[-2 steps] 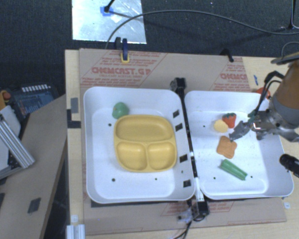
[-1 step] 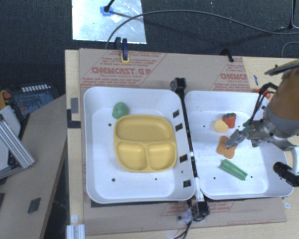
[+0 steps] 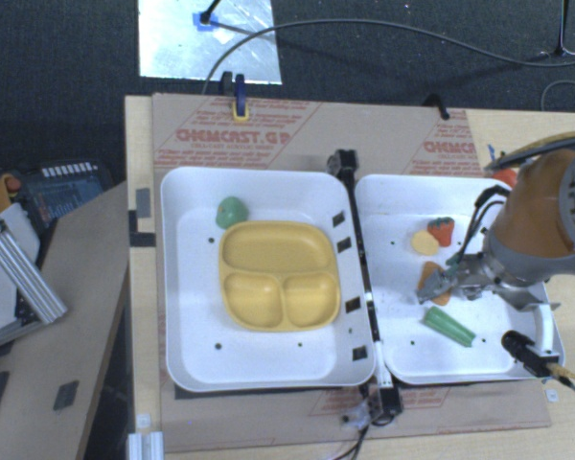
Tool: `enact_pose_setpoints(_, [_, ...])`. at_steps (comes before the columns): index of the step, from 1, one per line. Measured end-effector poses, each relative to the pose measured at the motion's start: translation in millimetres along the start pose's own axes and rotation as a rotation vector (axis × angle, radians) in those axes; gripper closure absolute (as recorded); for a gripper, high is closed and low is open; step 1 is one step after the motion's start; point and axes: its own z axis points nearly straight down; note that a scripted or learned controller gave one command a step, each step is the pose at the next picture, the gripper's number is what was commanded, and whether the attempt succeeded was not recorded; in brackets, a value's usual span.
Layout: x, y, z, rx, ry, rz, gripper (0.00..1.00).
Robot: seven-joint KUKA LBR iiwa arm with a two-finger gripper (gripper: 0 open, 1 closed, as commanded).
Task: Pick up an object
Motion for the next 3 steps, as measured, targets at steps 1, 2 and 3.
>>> enact_pose_setpoints(1, [-1, 1, -13, -0.003, -0.001, 0.001, 1.00])
enact_pose_setpoints(2, [-9, 8, -69, -0.006, -0.003, -0.002, 1.00])
enact_pose_setpoints(3, [-19, 5, -119, -0.006, -0.002, 0.000, 1.00])
